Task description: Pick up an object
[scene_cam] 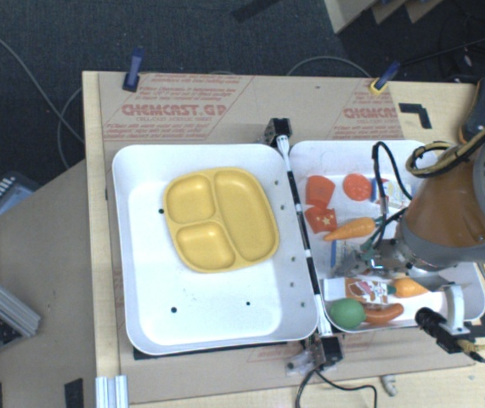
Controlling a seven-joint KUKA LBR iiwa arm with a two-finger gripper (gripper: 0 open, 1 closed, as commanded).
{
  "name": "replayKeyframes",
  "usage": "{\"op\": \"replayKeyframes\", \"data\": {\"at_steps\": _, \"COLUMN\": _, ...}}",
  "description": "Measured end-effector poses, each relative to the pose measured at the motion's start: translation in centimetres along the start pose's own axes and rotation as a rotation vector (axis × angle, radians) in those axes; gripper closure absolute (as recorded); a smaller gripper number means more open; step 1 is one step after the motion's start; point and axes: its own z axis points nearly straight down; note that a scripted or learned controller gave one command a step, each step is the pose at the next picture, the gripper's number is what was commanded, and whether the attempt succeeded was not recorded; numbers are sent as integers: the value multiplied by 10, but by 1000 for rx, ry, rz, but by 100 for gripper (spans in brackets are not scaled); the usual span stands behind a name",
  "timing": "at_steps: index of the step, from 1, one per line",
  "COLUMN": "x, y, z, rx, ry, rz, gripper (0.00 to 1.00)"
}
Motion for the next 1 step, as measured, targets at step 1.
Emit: {"op": "replayKeyframes", "data": {"at_steps": 1, "x": 0, "y": 0, "z": -10, "rx": -1, "ry": 0, "rz": 1, "gripper": 100}}
